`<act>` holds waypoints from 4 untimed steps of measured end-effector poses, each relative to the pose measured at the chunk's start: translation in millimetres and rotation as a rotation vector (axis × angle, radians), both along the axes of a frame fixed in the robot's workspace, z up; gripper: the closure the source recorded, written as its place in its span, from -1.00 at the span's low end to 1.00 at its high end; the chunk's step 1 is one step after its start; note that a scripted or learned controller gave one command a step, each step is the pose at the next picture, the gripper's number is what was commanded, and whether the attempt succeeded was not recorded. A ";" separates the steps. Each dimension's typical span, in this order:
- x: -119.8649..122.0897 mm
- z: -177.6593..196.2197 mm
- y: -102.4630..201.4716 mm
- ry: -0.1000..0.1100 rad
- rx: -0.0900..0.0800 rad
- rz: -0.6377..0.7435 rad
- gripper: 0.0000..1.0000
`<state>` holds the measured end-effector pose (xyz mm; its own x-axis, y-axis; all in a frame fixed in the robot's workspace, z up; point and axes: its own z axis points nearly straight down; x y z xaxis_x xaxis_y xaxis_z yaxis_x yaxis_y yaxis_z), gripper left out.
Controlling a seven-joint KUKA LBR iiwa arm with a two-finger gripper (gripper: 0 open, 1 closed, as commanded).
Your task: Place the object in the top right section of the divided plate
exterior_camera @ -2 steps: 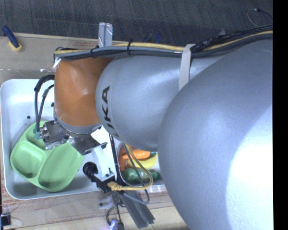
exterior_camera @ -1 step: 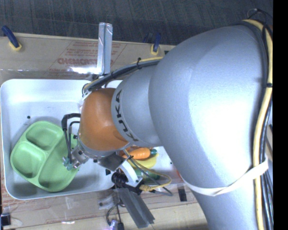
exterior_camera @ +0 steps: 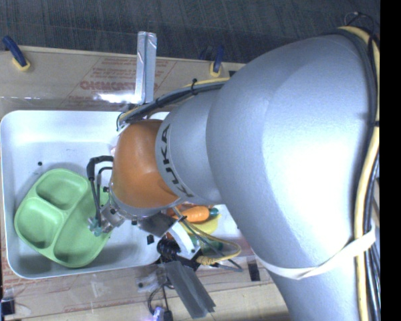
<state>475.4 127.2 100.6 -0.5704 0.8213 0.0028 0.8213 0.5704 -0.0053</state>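
Note:
A green divided plate (exterior_camera: 53, 216) with three sections lies in the lower left of the left white bin (exterior_camera: 53, 136). My gripper (exterior_camera: 97, 225) hangs at the plate's right edge, just over its rim, below the orange wrist band (exterior_camera: 137, 166). A small teal bit shows at its tip; what it is I cannot make out. An orange carrot-shaped object (exterior_camera: 197, 213) and a yellow object (exterior_camera: 210, 226) lie to the right of the gripper, partly under the arm.
The grey arm (exterior_camera: 281, 159) covers the right half of the view, with the right bin beneath it. A metal post (exterior_camera: 146, 65) stands behind the left bin. Blue clamps (exterior_camera: 17, 52) hold the bench's far edge. Dark hardware (exterior_camera: 187, 286) sits by the front edge.

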 end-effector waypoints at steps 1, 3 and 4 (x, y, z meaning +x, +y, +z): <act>27.4 99.3 70.2 -0.005 0.001 0.073 1.00; 46.9 33.9 53.5 -0.003 -0.001 -0.238 1.00; 0.2 -9.2 0.6 -0.003 -0.001 -0.337 1.00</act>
